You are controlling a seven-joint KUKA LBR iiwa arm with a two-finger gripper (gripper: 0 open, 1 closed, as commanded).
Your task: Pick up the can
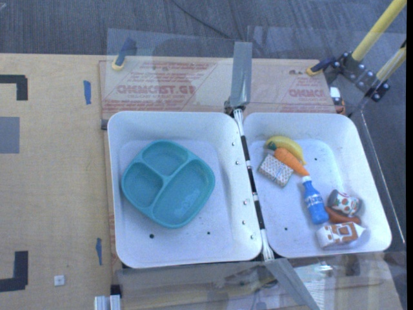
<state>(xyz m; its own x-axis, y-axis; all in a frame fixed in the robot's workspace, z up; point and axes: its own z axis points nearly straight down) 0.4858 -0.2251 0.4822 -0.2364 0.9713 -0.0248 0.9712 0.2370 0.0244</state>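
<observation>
Metallic rounded can (344,203) beside blue plastic bottle (314,201), right bin (362,144) | teal sectioned plate (168,183) | tool: cannot tell

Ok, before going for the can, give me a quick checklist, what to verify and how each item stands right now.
1. Can found: ok. The can sits in the right bin, near its right wall.
2. Top of the can uncovered: ok, nothing lies over it.
3. Room beside it: not ok. The blue bottle and the white and orange carton crowd it.
4. Can standing upright: cannot tell; it looks tipped.
</observation>
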